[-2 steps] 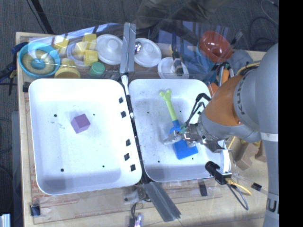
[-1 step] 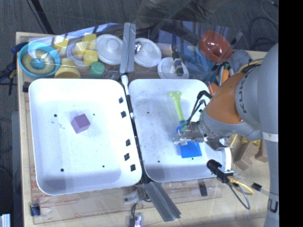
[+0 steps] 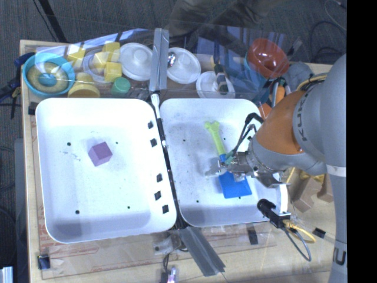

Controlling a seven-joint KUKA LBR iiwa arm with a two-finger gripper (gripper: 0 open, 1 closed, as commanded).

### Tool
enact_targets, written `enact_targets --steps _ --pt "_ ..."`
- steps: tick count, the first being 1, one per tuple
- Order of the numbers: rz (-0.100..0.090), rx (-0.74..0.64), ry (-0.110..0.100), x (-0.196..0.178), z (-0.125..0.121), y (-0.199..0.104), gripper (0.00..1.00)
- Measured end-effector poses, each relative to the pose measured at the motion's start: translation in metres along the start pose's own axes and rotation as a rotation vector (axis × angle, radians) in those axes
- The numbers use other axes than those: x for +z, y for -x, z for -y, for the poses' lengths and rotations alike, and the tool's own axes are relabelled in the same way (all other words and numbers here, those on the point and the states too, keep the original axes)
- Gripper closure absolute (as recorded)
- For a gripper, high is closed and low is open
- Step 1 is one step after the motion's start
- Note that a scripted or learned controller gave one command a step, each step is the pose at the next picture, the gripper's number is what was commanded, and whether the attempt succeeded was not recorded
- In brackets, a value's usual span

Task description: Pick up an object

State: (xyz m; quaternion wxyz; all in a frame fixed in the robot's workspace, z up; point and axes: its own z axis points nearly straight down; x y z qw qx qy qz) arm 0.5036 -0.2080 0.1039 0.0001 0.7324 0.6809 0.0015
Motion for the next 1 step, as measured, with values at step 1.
enact_targets --steps 1 --pt "-0.001 -0.005 0.000 -0.0098 -0.0009 -0.0005 1.00"
